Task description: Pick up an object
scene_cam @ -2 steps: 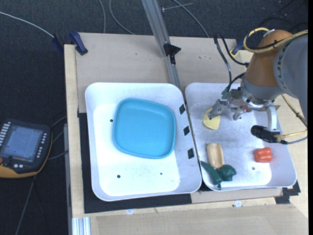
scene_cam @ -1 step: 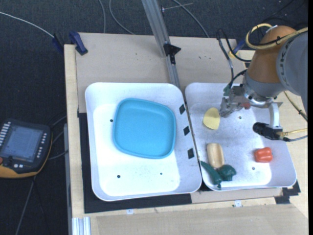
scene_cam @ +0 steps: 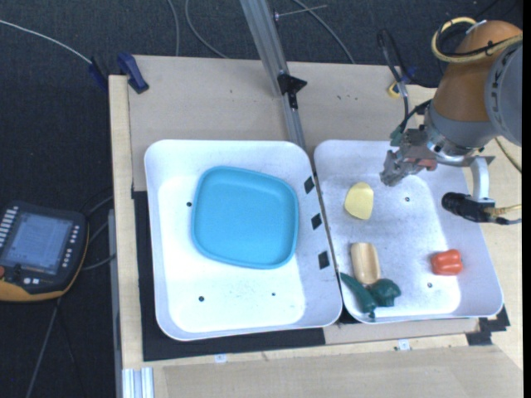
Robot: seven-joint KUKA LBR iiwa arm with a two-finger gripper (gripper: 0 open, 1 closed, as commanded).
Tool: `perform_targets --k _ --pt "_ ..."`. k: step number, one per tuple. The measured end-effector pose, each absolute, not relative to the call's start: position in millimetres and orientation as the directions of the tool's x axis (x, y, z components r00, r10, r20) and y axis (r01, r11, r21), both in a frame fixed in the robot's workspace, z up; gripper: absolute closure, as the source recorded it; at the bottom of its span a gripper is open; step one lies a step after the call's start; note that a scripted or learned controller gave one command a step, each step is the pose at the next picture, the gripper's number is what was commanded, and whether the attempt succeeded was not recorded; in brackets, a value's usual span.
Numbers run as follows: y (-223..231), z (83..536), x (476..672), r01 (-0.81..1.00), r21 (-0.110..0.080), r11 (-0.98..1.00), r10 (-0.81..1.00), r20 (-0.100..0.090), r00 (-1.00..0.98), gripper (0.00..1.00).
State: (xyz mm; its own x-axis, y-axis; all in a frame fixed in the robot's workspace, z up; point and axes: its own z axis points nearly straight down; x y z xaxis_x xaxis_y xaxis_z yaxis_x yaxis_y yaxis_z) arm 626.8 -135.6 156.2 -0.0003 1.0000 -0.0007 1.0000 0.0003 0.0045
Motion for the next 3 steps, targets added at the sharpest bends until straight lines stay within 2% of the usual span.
perform_targets --k 1,2,3 --pt "-136 209 628.1 1.0 0.006 0.0 1.0 -0.001 0.0 1.0" --pt "-81 221 622.4 1.0 0.002 0.005 1.0 0.001 -0.005 1.0" --pt "-37 223 628.8 1.0 0.001 0.004 1.0 0.001 -0.004 1.0"
